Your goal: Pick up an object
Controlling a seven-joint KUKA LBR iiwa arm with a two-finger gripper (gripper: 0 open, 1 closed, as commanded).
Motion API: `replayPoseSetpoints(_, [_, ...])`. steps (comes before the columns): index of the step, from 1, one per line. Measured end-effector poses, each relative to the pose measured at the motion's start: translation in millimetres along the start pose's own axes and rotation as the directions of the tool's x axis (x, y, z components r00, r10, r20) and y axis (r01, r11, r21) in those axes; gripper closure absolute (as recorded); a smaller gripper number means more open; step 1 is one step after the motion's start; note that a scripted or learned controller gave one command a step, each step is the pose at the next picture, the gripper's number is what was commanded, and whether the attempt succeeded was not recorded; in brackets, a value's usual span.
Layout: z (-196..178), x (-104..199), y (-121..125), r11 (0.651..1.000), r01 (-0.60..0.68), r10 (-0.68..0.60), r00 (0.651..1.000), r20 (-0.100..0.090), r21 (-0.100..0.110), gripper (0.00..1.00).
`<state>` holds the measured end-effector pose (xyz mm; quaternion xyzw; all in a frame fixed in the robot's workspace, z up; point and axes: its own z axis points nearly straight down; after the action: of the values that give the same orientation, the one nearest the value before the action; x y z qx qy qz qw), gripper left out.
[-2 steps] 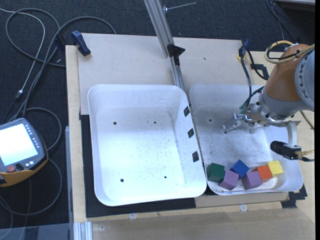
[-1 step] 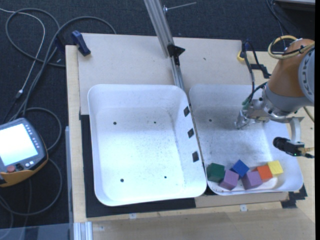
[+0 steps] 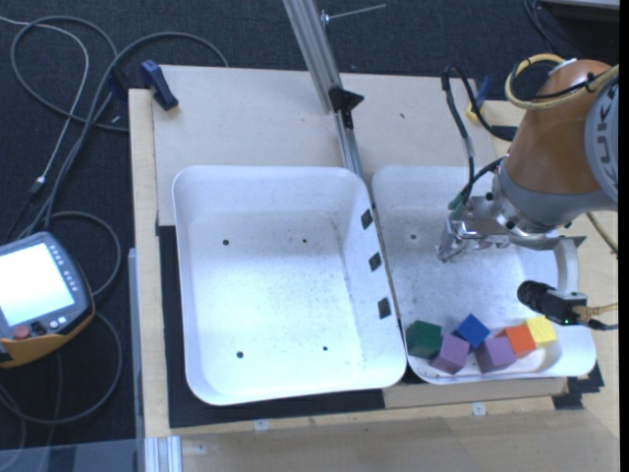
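1. Two shallow white bins sit side by side on the bench, and I'll place everything against the right bin (image 3: 423,190), the one the arm is working over.
2. The arm (image 3: 565,146) comes in from that bin's right side, its orange band bulging above the grey wrist.
3. The gripper (image 3: 454,247) hangs over the middle of the right bin's floor, well back from the blocks at the near rim; I can't tell from here whether its fingers are apart or together, and I see nothing held between them.
4. The blocks crowd in a row along the right bin's near edge.
5. The green block (image 3: 425,338) is at the row's left end, nearest the wall shared with the left bin (image 3: 265,283).
6. Just beside it sits a purple block (image 3: 454,351), with the blue block (image 3: 473,329) touching it on the side farther from the rim.
7. Next along comes a second purple block (image 3: 494,353), then the orange block (image 3: 519,341), then the yellow block (image 3: 542,331) at the right end.
8. A black fitting (image 3: 548,301) on a white bracket of the arm hangs just above the yellow block.
9. A slanted metal rail (image 3: 319,57) runs down toward the seam between the right bin and its neighbour.
10. Far past the left bin, off the bench, a control pendant (image 3: 37,293) lies on the dark floor among cables.
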<state>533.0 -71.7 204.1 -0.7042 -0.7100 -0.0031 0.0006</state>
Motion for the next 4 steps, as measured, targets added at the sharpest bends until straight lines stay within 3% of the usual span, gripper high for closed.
replayPoseSetpoints(1, [55.7,-46.5,-49.8,1.000,-0.014,0.014,1.000,0.003,0.013,1.00])
replayPoseSetpoints(2, [52.8,-43.6,-46.2,1.000,-0.008,0.008,1.000,0.005,0.003,0.00])
replayPoseSetpoints(3, [106.5,-18.5,-53.3,1.000,-0.007,0.007,1.000,0.003,0.006,0.00])
replayPoseSetpoints(4, [103.2,-141.1,-29.5,1.000,-0.014,0.014,1.000,0.012,0.000,0.00])
